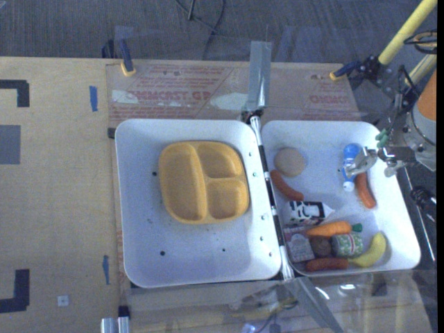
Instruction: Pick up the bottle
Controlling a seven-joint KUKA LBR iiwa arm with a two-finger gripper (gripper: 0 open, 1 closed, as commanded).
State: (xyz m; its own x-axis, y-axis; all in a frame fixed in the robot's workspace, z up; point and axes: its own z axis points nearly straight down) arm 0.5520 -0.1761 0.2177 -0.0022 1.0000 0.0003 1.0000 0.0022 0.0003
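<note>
I see the gripper point(362, 164) low over the right bin point(326, 134), near its far right side. Whether it is spread or pressed together I cannot tell. The bottle point(351, 154), with a blue top, lies just beside the gripper, on its left. A sausage point(365, 191) lies just below the gripper. A yellow tray point(203, 181) sits well apart in the left bin point(139, 241).

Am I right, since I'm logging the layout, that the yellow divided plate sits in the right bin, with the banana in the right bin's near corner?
Not quite: the camera view shows the yellow divided plate in the left bin. The banana does lie in the right bin's near corner.
</note>
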